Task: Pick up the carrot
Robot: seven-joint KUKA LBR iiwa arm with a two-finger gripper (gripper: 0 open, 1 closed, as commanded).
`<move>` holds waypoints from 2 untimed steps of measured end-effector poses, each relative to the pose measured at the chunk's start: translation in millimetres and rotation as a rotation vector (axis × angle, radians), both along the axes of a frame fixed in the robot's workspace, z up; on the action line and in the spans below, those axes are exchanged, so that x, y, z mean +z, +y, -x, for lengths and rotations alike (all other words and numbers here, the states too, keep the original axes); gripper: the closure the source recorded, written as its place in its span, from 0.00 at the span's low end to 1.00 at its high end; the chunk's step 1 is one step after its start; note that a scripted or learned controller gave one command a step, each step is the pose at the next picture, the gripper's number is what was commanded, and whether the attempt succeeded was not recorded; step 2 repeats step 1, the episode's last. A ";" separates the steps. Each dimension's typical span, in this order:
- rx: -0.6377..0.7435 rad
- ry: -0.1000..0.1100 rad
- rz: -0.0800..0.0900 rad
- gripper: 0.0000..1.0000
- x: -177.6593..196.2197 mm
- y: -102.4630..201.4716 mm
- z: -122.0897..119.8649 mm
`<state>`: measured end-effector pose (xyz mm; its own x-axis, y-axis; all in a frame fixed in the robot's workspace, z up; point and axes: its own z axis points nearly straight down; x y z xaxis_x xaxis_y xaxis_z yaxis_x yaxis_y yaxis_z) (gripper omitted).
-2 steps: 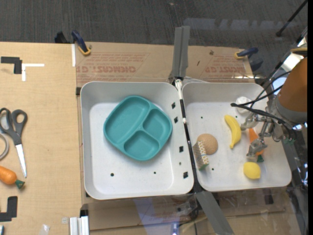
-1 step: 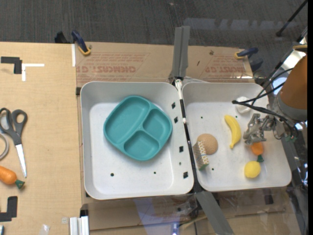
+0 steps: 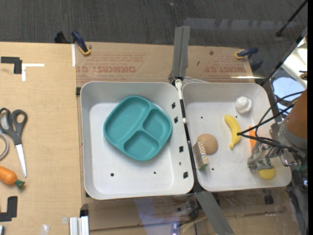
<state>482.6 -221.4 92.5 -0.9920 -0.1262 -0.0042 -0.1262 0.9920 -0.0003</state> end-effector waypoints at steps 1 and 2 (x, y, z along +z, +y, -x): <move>-0.245 -0.004 0.000 1.00 2.0 0.9 -149.6; -0.245 -0.004 0.000 1.00 2.0 0.9 -149.6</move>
